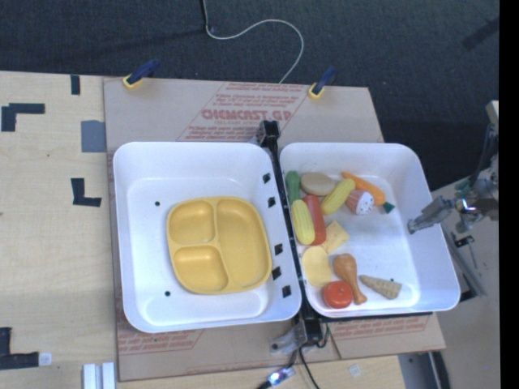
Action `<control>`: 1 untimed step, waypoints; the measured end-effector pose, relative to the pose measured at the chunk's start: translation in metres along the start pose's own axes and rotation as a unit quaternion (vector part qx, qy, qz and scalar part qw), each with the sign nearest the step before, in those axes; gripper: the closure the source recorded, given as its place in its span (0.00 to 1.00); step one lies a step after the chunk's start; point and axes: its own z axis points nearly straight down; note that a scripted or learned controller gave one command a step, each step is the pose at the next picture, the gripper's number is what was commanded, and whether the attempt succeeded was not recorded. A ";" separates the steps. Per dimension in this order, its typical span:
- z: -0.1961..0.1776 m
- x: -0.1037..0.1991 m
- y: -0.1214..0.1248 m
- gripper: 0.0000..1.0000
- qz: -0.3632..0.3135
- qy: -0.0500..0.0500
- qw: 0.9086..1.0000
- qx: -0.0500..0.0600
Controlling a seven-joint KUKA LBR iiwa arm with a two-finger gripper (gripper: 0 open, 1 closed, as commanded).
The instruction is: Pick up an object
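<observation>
The right bin (422, 250) holds several toy foods along its left side. Among them are a corn cob (302, 220), a red sausage (317, 219), a chicken drumstick (347, 271), a tomato (337, 295), a beige cone (381, 285), a carrot (362, 185) and a brown bun (317, 184). My gripper (425, 219) hangs at the bin's right rim, clear of all the food, with nothing visibly in it. It is small and grey against the bin wall.
The left bin (134, 217) carries a yellow divided plate (217, 244). Both bins rest on a cardboard sheet (243, 116) held by two clamps. The right half of the right bin's floor is bare white.
</observation>
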 end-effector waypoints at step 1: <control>-0.006 0.000 0.002 0.00 -0.002 -0.001 1.000 -0.005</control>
